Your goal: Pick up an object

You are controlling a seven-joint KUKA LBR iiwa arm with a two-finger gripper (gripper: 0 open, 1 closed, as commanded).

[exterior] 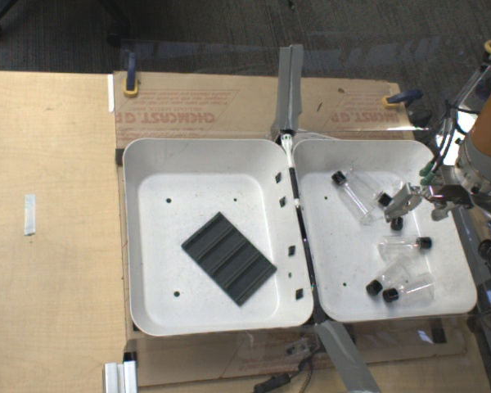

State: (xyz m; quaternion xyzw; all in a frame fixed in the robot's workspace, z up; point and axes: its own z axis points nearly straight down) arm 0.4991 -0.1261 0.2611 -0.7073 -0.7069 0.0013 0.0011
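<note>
Presently the gripper (403, 201) is seen low over the right bin (335, 297), reaching in from the right, close above a clear vial with a black cap (388, 201). Whether the fingers are open or closed cannot be told, since they blur into the vial and the white floor, and no object can be made out between them.

For the pick to be done well, the grasp would best be centred on a single vial's body, across its short axis, as the clear tubes are judged slippery and apt to roll. A straight descent is advised so that neighbouring vials are not nudged.

Several clear, black-capped vials are scattered in the right bin: one long one (349, 193) toward the far left, one (412, 244) near the middle right, and a cluster (399, 285) at the near right corner. In the left bin (147, 301) a dark ribbed rectangular block (228, 258) lies flat and askew, alone. Both bins rest on the counter (49, 301).
</note>
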